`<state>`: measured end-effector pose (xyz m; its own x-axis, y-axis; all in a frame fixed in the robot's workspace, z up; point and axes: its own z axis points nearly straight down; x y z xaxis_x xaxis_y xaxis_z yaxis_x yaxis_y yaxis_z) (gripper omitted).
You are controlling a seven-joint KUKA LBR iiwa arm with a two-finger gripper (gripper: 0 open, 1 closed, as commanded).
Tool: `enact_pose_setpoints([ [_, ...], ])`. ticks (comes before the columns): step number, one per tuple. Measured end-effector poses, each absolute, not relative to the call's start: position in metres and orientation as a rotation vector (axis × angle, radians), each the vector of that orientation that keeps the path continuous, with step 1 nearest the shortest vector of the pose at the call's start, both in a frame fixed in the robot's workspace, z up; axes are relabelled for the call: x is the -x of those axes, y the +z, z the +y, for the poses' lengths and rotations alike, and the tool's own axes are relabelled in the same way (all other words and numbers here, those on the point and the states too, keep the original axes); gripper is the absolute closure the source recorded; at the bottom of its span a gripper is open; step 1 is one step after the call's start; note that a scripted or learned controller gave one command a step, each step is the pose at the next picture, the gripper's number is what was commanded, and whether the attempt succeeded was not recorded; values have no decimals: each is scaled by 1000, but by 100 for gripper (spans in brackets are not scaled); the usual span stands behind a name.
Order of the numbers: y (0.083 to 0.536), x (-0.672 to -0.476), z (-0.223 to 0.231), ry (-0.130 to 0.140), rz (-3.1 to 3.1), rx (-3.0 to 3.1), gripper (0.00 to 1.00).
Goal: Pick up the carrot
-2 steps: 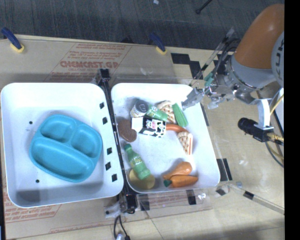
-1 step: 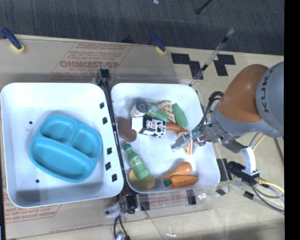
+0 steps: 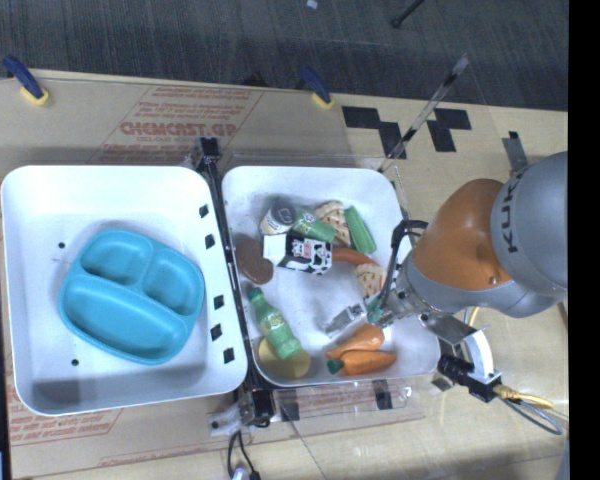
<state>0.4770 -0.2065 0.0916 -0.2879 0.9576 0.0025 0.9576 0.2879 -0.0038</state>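
Two orange carrots lie at the front right of the right bin (image 3: 242, 190): one carrot (image 3: 358, 339) sits above the other carrot (image 3: 366, 362), which has a green stem end. A third orange piece (image 3: 354, 258) lies further back, beside a black-and-white carton (image 3: 308, 253). My gripper (image 3: 360, 315) hangs low over the bin, just behind the upper carrot and very close to it. I see nothing held in it. The grey arm with its orange band (image 3: 458, 250) reaches in from the right.
The right bin also holds a green bottle (image 3: 276, 324), a yellow item (image 3: 282, 364), a brown disc (image 3: 252, 259), a can (image 3: 277, 217), a green vegetable (image 3: 359, 228) and a tan item (image 3: 329, 211). A blue divided plate (image 3: 130, 294) lies in the left bin (image 3: 30, 193).
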Motion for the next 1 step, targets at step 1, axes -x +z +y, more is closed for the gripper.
enact_pose_setpoints([
  [1, 102, -478, -206, 6, -2532, 1853, 100],
])
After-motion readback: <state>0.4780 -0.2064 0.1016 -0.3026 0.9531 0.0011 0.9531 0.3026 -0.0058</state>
